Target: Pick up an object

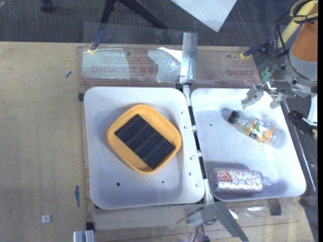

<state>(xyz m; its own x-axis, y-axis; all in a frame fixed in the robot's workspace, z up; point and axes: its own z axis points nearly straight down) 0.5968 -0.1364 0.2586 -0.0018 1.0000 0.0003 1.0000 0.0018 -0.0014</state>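
Observation:
A small clear plastic bottle point(252, 127) with a dark cap and an orange-green label lies on its side in the right bin point(212, 150). A larger bottle point(239, 180) with a red-and-white patterned label lies along that bin's front wall. In the left bin point(101, 180) rests a yellow rounded tray with a dark ribbed pad point(144, 143). My gripper point(264, 95) hovers over the right bin's far right corner, up and to the right of the small bottle. Its two fingers are spread apart with nothing between them.
A metal divider point(189, 59) stands behind the seam between the bins. Cables and the arm's orange-banded wrist point(305, 44) crowd the upper right. Brown bench surface point(35, 135) stretches to the left of the bins.

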